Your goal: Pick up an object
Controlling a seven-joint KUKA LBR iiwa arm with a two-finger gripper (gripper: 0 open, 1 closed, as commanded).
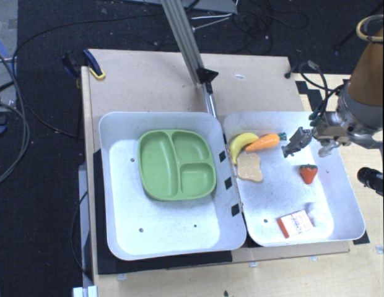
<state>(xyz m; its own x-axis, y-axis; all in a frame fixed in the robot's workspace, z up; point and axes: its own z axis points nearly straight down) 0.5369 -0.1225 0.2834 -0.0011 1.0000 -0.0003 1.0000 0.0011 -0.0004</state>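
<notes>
Lowest in view lies a box (pixel 296 223); the gripper (pixel 295 143), slightly open and empty, is best centred over the carrot (pixel 264 142) before closing.

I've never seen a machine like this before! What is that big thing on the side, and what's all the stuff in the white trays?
That is a grey robot arm with an orange band, reaching in from the right. The camera looks down from above the bench. Its dark two-finger gripper hovers over the right white bin, holding nothing. In that bin lie a yellow toy banana, an orange toy carrot, a tan toy bread slice, a red toy strawberry and a small red-and-white box. The left white bin holds a green divided plastic plate.
</notes>
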